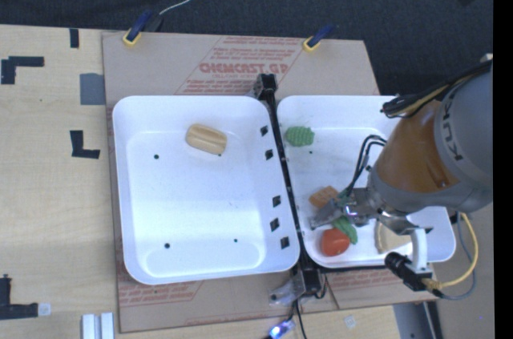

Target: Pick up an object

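Three small toys within reach in the right bin

Right bin [417, 109] holds a red tomato [335, 243] with a green stalk, an orange block [324, 195] just above it, and a green ridged piece [299, 137] near the divider. Left bin [136, 169] holds a tan bread roll [206, 139], well apart from the arm. Gripper [341, 211] sits low between block and tomato; whether it is open or closed cannot be told, and nothing shows clasped in it.

Judgement: the tomato is the nearest target. Looks like light hollow plastic, stiff, smooth and rounded, so likely to squirt out of a pinch. Best hold: across its widest part, centred, clear of the stalk. The block's flat sides would grip more surely.
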Action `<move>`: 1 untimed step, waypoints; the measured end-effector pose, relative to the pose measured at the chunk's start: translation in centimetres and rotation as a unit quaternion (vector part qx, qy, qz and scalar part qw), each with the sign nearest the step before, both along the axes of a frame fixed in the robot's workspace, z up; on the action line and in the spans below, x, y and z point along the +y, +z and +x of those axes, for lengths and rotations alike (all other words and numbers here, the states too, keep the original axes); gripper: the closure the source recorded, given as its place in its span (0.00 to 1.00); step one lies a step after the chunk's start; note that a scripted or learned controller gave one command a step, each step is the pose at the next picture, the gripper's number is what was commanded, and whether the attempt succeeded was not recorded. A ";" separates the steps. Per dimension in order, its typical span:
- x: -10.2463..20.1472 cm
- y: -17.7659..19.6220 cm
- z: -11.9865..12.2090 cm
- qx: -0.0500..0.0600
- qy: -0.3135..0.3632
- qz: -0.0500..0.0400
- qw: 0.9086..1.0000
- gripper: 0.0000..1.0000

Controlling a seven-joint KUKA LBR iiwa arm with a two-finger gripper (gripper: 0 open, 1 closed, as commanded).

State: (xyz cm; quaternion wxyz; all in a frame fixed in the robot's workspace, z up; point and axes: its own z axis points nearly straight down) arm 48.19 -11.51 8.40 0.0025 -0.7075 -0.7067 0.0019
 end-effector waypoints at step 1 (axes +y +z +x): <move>0.1 1.4 0.1 -0.001 0.001 0.000 1.000 1.00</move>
